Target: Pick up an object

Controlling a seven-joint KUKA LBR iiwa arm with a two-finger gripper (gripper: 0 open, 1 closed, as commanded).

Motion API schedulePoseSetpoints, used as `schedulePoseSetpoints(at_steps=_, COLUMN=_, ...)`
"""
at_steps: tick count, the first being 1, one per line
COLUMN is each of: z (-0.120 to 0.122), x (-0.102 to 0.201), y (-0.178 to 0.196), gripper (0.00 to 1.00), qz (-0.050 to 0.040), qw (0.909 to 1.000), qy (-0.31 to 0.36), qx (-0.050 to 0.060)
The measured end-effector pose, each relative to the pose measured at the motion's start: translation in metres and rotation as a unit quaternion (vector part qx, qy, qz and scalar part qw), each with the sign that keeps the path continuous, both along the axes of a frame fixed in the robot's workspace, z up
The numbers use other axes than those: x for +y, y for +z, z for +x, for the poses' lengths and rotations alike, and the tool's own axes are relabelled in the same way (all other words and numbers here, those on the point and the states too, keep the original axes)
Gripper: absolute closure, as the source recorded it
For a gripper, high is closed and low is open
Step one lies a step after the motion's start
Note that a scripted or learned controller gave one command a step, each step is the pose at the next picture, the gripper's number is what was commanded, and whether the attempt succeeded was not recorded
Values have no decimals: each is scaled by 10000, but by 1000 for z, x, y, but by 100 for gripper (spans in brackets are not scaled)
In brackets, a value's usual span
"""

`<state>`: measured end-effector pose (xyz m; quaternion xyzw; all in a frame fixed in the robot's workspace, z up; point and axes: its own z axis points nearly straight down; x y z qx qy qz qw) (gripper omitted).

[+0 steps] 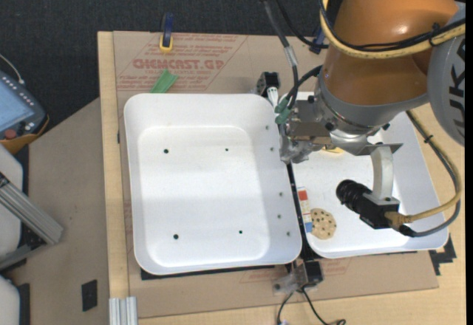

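A round tan cookie-like piece with dark spots (322,222) lies near the front left corner of the right bin (421,168). Beside it, along the bin's left wall, sit a small red piece (304,196) and a small blue piece (307,225). The arm's orange and grey wrist (377,43) hangs over the right bin and covers most of it. Below the wrist, the gripper (299,143) shows as grey metal parts over the bin's left wall, behind the cookie piece. Nothing held is visible, and much of the gripper is hidden by the wrist.
The left bin (148,168) is a white tray with a few dark dots on its floor. A black cylinder on a cable (363,203) and a grey bracket (382,170) hang from the arm over the right bin. A green strip (164,81) and a blue clip (168,29) lie on the cardboard behind.
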<state>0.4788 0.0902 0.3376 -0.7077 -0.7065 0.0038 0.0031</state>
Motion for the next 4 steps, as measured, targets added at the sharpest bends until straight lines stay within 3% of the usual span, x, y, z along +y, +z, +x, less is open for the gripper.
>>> schedulePoseSetpoints(at_steps=1, z=1, x=-79, y=-45, gripper=100, qz=-9, qw=10000, qy=-40, qx=-13)
schedulePoseSetpoints(at_steps=2, z=-1, x=-176, y=-91, gripper=100, qz=-6, qw=10000, qy=-51, qx=-16)
schedulePoseSetpoints(at_steps=3, z=40, x=-115, y=12, gripper=100, qz=8, qw=9999, qy=48, qx=-124)
schedulePoseSetpoints(at_steps=4, z=-1, x=-75, y=32, gripper=100, qz=12, qw=10000, qy=32, qx=-63)
